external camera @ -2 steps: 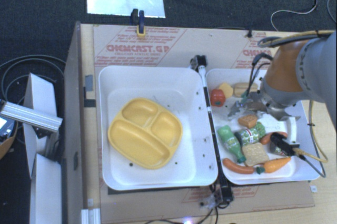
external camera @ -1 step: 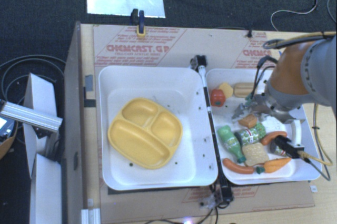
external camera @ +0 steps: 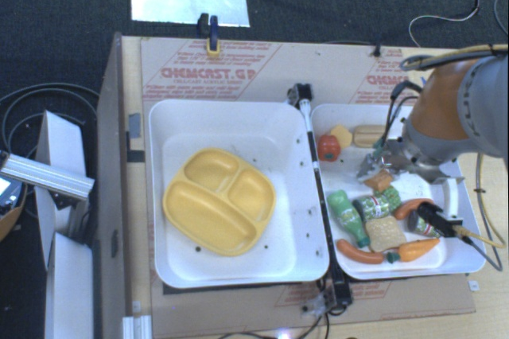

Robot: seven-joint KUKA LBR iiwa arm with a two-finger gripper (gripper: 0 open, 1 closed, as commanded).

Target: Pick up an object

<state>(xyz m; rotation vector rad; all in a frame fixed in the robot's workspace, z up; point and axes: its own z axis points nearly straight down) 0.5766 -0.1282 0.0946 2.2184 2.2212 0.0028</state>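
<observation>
pincer (external camera: 375,167) hangs low in the right bin (external camera: 334,116), at its 12 o'clock end just above a small brown item (external camera: 382,181), grip state impossible to tell, so nothing looks lifted and the whole pick remains, judging by the toy food lying at 6 o'clock.

both white bins (external camera: 238,118) are seen as smooth, slightly glossy plastic. the yellow divided tray (external camera: 219,200) is shown in smooth plastic with a soft sheen. the bench sheet (external camera: 238,67) looks like matt printed cardboard. dark matt carpet (external camera: 56,3) is seen around.
</observation>
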